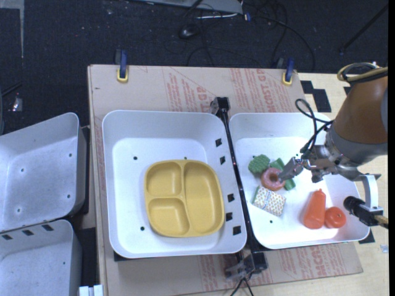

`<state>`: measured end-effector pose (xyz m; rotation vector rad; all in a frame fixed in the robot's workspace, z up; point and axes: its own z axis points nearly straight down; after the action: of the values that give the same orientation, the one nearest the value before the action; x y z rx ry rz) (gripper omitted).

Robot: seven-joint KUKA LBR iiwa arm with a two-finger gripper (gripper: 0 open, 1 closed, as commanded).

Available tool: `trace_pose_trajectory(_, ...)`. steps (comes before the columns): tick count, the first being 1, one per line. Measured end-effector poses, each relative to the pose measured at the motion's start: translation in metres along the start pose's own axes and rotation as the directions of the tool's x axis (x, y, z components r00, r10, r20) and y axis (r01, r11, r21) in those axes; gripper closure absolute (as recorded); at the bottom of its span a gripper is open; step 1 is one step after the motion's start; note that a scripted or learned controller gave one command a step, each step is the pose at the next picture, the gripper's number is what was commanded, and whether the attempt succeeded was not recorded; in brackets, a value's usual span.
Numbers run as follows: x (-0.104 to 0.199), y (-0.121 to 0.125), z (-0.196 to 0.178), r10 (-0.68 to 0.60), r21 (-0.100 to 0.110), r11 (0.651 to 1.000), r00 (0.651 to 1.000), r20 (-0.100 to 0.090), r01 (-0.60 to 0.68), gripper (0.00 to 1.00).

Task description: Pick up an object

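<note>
The right bin (271,121) holds a green knobbly toy (259,163), a pink ring (270,179), a white patterned packet (270,200), an orange bottle (315,209) and a red ball (336,217). My gripper (291,170) reaches in from the right and hangs low over the bin's middle. Its tip is right beside the pink ring, over a second green piece (287,182). The dark wrist and cables hide how the tip stands against these things.
A yellow divided plate (184,197) lies in the left bin (123,165). The black divider (229,159) runs between the two bins. The arm's orange band (364,100) rises over the right bin's right wall.
</note>
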<state>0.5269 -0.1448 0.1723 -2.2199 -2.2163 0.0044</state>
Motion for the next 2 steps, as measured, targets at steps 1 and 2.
trace_pose_trajectory(1, 0.008, 0.001, 0.061, -0.001, 0.0, 1.0, 1.0, 0.0, 0.001, 0.0)
trace_pose_trajectory(2, 0.008, 0.003, 0.077, 0.0, -0.007, 1.0, 1.0, 0.0, 0.0, 0.0)
